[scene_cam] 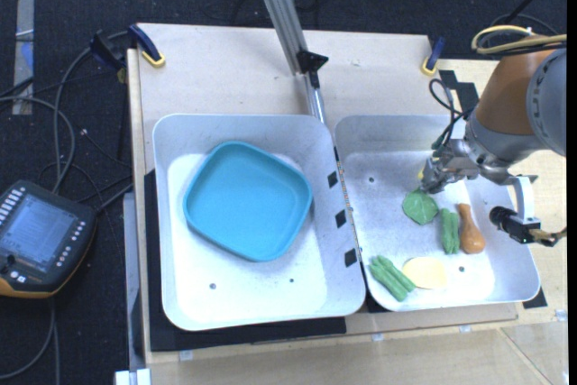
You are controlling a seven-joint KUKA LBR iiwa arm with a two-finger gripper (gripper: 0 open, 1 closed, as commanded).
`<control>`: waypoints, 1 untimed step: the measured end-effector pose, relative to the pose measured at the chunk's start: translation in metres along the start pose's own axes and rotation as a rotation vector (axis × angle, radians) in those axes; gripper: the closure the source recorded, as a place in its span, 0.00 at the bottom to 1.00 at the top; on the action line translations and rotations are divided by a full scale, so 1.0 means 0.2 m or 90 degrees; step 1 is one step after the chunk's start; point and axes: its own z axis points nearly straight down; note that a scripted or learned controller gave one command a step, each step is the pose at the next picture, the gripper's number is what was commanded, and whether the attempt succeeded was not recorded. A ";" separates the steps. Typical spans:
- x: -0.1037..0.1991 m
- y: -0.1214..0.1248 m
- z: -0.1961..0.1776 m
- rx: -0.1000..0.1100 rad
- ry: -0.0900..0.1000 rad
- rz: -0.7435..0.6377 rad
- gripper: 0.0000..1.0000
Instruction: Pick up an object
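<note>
I have the end effector (pixel 435 178) down inside the right bin (pixel 379 160), near its upper middle; from this angle I cannot tell how its fingers stand. Just below it, and touching or nearly touching its tip, lies a round green leafy piece (pixel 419 208), the closest candidate for the pick. A little farther down and to the right sit a small green vegetable (pixel 449 231) and an orange-brown carrot-like piece (pixel 469 228), side by side, both lying lengthwise away from the end effector. Farther still, toward the bin's near rim, I see a pale yellow flat piece (pixel 425 272), and to its left a green bean pod (pixel 390 276) lying at a slant close to the bin's left wall. Well off to the left of the end effector, the left bin (pixel 171 149) carries a blue square plate (pixel 248 200), tilted slightly. Both bins rest on the desk (pixel 225 68). Beyond it, far left on the floor, lies a handheld control pendant (pixel 41 234).
</note>
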 end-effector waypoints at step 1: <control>-0.04 0.01 -0.29 -0.002 -0.001 0.000 1.00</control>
